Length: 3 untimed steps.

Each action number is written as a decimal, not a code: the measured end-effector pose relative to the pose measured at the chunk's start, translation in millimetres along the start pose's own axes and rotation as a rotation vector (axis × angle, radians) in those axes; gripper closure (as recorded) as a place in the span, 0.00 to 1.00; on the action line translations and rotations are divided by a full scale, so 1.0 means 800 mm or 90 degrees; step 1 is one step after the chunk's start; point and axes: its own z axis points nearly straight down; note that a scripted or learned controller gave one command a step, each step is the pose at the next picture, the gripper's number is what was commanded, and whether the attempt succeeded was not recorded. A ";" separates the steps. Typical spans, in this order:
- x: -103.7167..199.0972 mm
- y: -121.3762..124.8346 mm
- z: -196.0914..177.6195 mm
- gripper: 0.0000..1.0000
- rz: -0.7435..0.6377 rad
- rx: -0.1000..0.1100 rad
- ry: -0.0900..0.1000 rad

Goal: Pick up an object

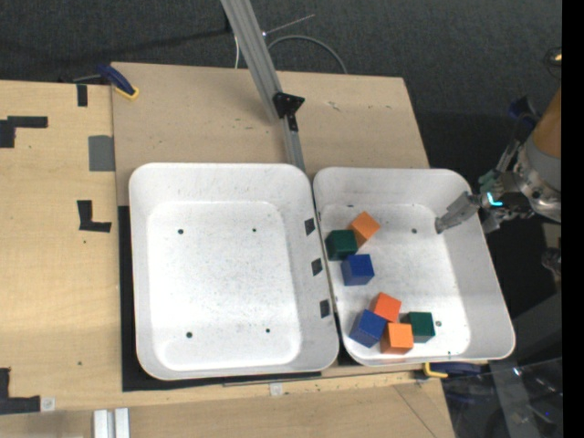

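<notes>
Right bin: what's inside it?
The right bin holds seven blocks: orange, green and blue toward its upper left; orange, blue, orange, green below. Anything beneath them is hidden.

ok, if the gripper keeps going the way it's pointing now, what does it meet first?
Probably the bare floor of the right-hand shallow white bin. The gripper points left and downward from the bin's right edge. The small orange cube lies further along that line, though depth is unclear.
</notes>
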 end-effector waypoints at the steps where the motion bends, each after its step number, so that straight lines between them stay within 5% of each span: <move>1: 0.000 0.001 -0.003 0.00 -0.001 -0.003 -0.001; 3: 0.009 -0.009 0.115 0.00 -0.001 0.000 0.000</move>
